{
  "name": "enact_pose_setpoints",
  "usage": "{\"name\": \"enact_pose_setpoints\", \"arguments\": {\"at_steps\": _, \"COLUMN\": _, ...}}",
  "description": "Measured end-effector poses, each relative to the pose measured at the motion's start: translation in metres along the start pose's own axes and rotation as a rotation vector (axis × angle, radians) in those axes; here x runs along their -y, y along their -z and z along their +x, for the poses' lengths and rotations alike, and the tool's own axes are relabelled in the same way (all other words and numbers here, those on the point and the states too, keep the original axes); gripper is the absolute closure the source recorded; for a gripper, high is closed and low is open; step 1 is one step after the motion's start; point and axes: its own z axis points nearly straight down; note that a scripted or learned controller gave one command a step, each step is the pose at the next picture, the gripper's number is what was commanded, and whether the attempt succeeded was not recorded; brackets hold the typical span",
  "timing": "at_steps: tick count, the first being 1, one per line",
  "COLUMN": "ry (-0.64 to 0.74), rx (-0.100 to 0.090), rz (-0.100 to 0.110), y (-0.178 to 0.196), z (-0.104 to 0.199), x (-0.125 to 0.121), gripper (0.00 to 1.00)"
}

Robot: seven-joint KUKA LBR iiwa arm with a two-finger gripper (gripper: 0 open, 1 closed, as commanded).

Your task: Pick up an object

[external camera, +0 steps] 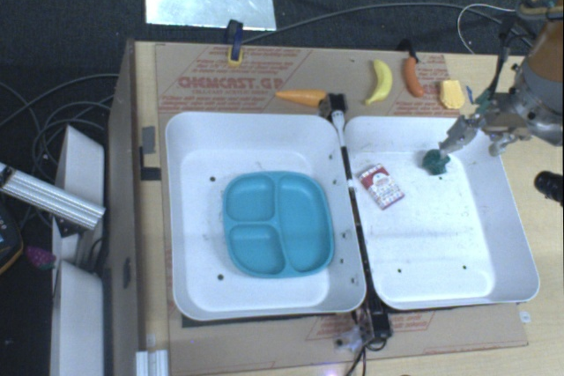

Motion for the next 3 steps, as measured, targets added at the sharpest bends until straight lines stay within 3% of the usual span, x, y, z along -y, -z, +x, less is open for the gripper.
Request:
{"name": "enact_pose_setpoints", "arguments": {"at_steps": 1, "ry": 0.002, "rx": -0.001, "rz": 0.004, "y": -0.081, "z": -0.014, "x": -0.074, "gripper": 0.00}}
{"name": "enact_pose_setpoints", "arguments": {"at_steps": 2, "ry": -0.002, "rx": 0.000, "rz": 0.003, "y": -0.176, "z": -0.053, "x": -0.073, "gripper": 0.00}}
{"name": "enact_pose_setpoints", "arguments": {"at_steps": 3, "ry": 0.000, "rx": 0.002, "rz": -0.004, "y": -0.162, "z": -0.053, "x": -0.075, "gripper": 1.00}}
